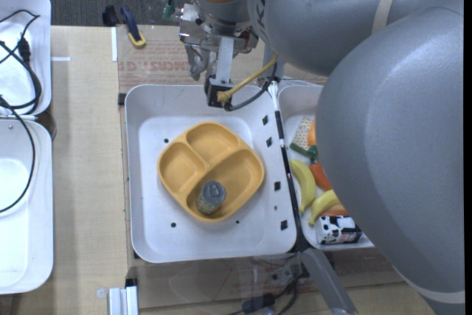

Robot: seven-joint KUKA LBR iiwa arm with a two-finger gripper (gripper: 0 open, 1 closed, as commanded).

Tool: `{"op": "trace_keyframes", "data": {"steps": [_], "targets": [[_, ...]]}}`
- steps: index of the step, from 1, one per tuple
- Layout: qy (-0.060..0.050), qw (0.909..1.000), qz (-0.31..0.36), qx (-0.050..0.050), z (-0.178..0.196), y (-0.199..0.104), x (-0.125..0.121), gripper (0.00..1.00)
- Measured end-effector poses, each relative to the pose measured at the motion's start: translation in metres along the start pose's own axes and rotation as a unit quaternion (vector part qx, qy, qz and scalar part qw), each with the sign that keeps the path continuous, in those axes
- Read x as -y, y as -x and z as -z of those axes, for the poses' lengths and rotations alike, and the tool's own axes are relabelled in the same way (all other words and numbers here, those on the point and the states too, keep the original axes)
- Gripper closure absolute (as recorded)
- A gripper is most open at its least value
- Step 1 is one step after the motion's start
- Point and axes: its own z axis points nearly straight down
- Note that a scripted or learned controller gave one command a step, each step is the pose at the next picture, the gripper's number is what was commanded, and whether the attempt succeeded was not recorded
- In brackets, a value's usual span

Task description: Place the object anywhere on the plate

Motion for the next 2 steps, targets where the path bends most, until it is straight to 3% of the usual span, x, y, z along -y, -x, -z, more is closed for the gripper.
{"op": "trace_keyframes", "data": {"steps": [1,2], "targets": [[-0.002,1.0000,0.001,0.003,0.006,0.001,-0.001,1.00],[0.008,0.9992,0.039,-0.011,-0.022,0.005,0.056,1.00]]}}
